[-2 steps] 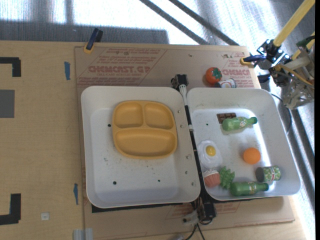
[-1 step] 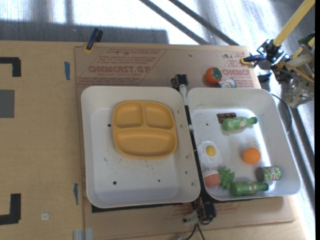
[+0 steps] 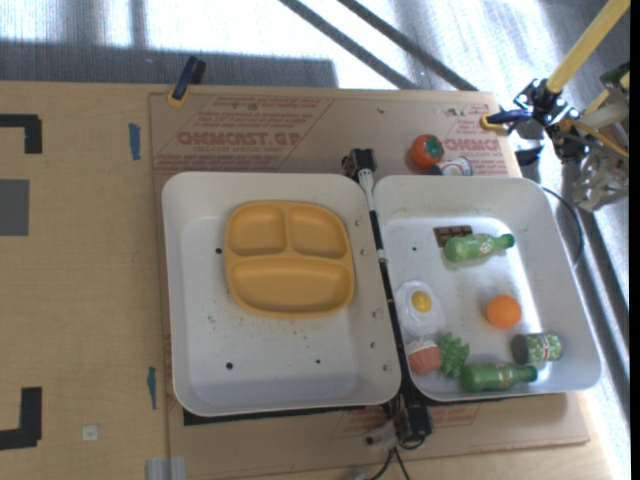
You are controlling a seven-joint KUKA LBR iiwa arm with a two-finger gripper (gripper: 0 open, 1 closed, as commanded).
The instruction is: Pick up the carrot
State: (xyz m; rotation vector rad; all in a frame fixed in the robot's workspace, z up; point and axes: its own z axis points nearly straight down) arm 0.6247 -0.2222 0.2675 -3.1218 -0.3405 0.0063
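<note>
Seen from above at a slant, a cardboard-covered desk [image 3: 80,268] carried two shallow white bins side by side. The left bin [image 3: 195,308] held a yellow divided plate [image 3: 290,258], lying flat near its middle. The right bin [image 3: 565,268] held the loose toy food, likely gathered there so that it sat on the side the arm reaches in from. The carrot [image 3: 425,358] lay near that bin's front left corner, close to the wall it shares with the other bin: a short orange-red body with a leafy green top pointing right. The leaves touched or nearly touched a green bottle [image 3: 497,375] lying on its side along the front wall, and a fried egg [image 3: 420,301] lay just behind the carrot. Further right sat a round orange [image 3: 503,311] and a small can [image 3: 537,348]; at the back were a second green bottle [image 3: 477,247] and a brown chocolate bar [image 3: 453,234]. Whether the hand was wide, narrow or holding anything could not be told from this picture. The carrot rested on the bin floor, so the pick was judged not yet begun. Its crowded corner spot suggested a grasp would need to close across the bare body, away from the wall, the egg and the bottle
</note>
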